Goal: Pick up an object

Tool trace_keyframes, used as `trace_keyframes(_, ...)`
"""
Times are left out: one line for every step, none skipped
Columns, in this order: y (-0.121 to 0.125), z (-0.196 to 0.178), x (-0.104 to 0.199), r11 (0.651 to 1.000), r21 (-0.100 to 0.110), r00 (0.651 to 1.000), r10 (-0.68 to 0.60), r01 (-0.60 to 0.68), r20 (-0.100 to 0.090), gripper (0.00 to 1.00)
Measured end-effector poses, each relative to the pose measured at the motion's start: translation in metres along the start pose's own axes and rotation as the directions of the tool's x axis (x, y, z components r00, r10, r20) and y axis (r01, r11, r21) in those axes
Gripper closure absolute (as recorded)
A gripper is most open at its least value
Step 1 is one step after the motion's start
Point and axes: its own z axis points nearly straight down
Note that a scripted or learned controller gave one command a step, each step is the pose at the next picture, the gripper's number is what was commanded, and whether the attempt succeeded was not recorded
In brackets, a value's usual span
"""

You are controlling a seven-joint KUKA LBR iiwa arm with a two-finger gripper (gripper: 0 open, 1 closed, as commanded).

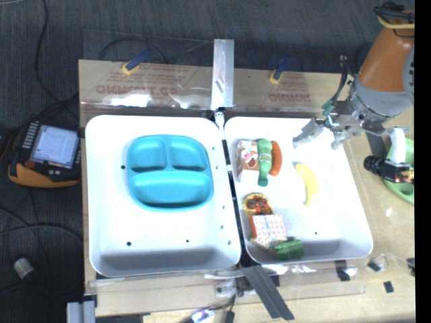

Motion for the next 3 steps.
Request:
trace_keyframes(-0.028, 0.128, -0.041, 0.983, -0.002, 0.983, 0.181, -0.181, -0.002, 0.00)
trace_keyframes(-0.028, 0.120, -0.039, 0.984, 0.002, 0.984, 0.180, -0.180, -0.006, 1.00)
trace_keyframes(-0.041, -0.002, -0.008, 0.932, -0.001, 0.932, 0.363, -0.363, 0.004, 1.00)
